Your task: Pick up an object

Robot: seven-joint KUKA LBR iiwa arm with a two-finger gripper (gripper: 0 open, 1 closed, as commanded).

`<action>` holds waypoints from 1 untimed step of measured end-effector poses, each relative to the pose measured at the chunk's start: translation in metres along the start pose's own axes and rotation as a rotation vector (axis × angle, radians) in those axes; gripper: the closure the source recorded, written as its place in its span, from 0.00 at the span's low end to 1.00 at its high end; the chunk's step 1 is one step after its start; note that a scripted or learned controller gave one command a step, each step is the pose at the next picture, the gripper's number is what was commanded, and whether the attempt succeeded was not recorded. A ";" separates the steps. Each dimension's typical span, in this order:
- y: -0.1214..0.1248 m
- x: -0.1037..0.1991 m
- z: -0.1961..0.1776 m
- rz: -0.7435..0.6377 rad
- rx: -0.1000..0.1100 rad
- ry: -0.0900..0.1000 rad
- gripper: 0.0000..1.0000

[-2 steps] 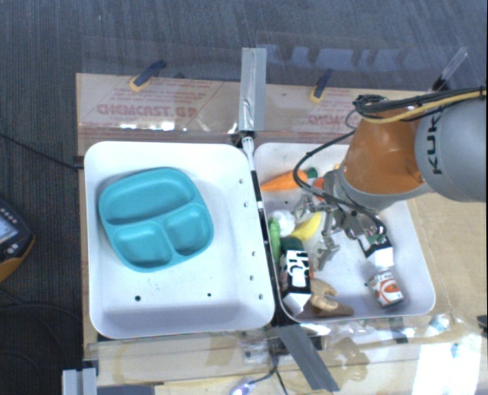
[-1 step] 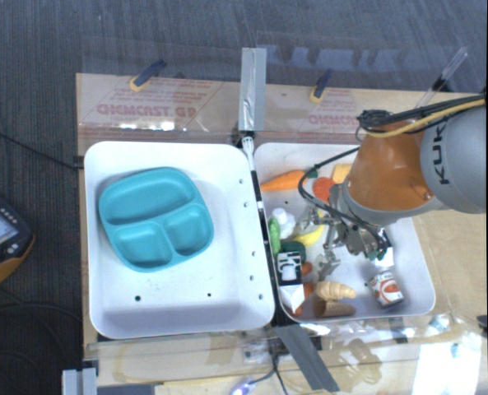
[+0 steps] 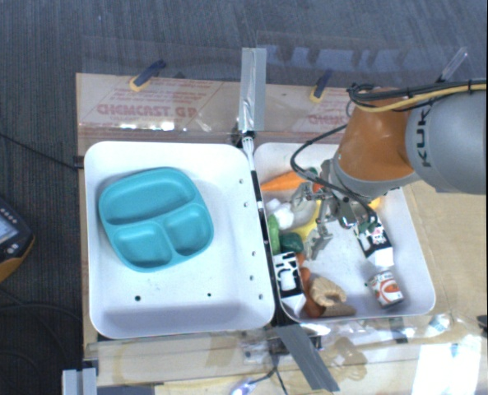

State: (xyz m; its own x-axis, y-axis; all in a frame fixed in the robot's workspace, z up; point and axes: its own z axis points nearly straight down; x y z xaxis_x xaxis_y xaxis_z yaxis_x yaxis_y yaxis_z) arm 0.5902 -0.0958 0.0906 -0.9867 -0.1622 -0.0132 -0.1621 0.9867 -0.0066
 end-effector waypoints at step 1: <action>0.005 0.017 -0.001 0.099 -0.002 -0.006 0.00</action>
